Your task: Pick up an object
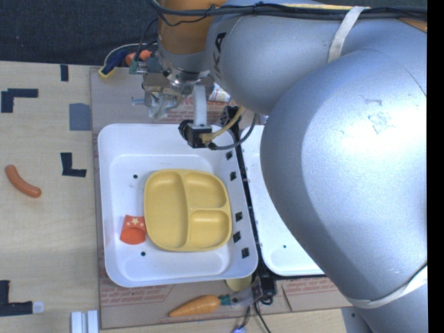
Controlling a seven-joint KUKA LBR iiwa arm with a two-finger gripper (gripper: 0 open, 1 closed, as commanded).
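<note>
Two things are seen in the left bin (111,186): a yellow tray (186,209) at centre, an orange cup (133,230) touching it at 9 o'clock. The cup, judged light, stiff, smooth plastic, is best pinched across its rim. The gripper (166,106) hangs at 12 o'clock; its grip cannot be told.
</note>
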